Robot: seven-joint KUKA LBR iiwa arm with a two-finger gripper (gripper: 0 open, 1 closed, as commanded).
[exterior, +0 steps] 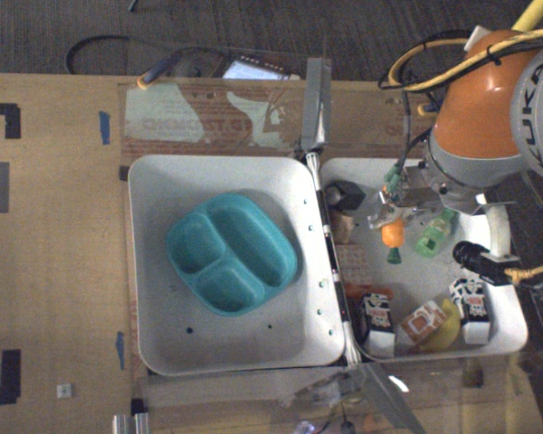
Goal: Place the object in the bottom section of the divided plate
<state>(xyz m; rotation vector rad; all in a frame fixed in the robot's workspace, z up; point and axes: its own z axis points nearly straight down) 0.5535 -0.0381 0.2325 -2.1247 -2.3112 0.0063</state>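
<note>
divided plate (233, 253) alone in left bin (154, 315), pincer (391, 213) above carrot (393, 235), grip unclear, right bin (507, 333) cluttered

Place read as a robotics lab. Plywood bench (54, 269) carried black tape marks (2, 120) and blue tape bits (104, 127). Two white bins (154, 333) sat fixed side by side. Loose cables (95, 48) lay on grey carpet (380, 7), probably office-grade.
</note>
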